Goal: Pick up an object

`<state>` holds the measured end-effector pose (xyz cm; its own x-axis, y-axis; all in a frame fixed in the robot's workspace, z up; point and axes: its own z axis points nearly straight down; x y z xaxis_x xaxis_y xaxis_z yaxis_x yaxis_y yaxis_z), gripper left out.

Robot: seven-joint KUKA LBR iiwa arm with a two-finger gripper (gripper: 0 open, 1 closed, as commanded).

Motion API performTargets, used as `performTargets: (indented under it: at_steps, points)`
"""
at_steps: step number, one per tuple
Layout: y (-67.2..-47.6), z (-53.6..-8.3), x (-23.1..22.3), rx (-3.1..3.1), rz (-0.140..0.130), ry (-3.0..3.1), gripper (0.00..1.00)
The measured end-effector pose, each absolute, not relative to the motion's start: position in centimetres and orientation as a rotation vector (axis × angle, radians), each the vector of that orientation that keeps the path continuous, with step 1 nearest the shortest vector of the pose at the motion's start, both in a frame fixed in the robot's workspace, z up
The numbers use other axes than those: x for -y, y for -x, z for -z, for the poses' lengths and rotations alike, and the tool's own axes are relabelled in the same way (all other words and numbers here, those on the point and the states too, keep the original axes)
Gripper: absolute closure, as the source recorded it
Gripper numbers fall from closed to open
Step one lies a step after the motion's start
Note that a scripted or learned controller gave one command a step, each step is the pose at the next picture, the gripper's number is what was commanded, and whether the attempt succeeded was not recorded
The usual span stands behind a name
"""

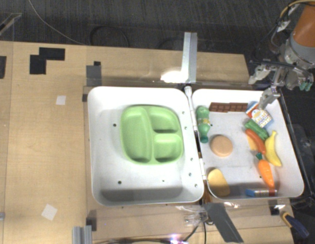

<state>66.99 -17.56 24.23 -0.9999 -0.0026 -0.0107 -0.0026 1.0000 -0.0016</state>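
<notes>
Lengthwise, chocolate bar (228,107) lies along right bin (294,184) far wall.

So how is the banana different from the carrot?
The banana is yellow and curved, while the carrot is orange and straight, narrowing to a point. The banana sits farther from the camera along the right bin's right side, and the carrot lies just nearer, below it. Both are toy foods lying flat in the same white bin, close together.

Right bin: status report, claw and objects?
Claw over right bin far corner, above small carton. Nothing seen gripped. Banana, carrot crowd alongside.
</notes>
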Motion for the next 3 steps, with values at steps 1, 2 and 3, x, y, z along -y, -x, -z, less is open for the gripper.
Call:
performTargets:
  at_steps: [1, 2, 3]
  points:
    - [-64.1, -9.0, 19.4, -3.119, 0.007, 0.198, 0.00]
    - [-53.6, -9.1, 14.4, -3.117, 0.004, 0.279, 0.00]
    - [-50.2, -9.1, 15.7, -3.110, 0.007, 0.321, 0.00]
